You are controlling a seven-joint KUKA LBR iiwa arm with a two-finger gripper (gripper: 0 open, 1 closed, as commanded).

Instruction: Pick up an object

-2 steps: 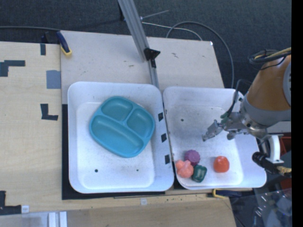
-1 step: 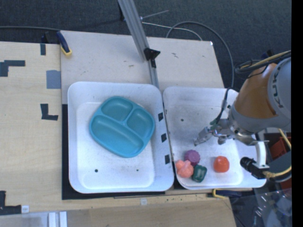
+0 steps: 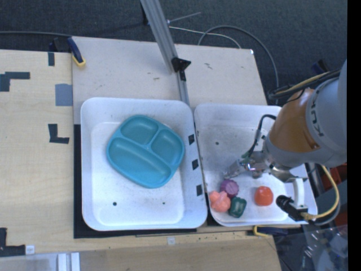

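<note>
Several small objects lie at the front of the right bin [image 3: 225, 123]: a purple piece [image 3: 229, 186], a pink-orange piece [image 3: 219, 201], a dark green piece [image 3: 237, 206] and a red-orange piece [image 3: 263, 196]. My gripper [image 3: 243, 168] hangs low over the right bin, just above and to the right of the purple piece and up-left of the red-orange one. Nothing shows as held in it. The arm's orange band [image 3: 293, 126] and grey wrist cover the bin's right side.
A blue divided plate [image 3: 145, 150] lies in the left bin [image 3: 93, 168]. A slanted metal pole [image 3: 161, 24] stands behind the bins. Cables run along the bench's back right and near the front right corner.
</note>
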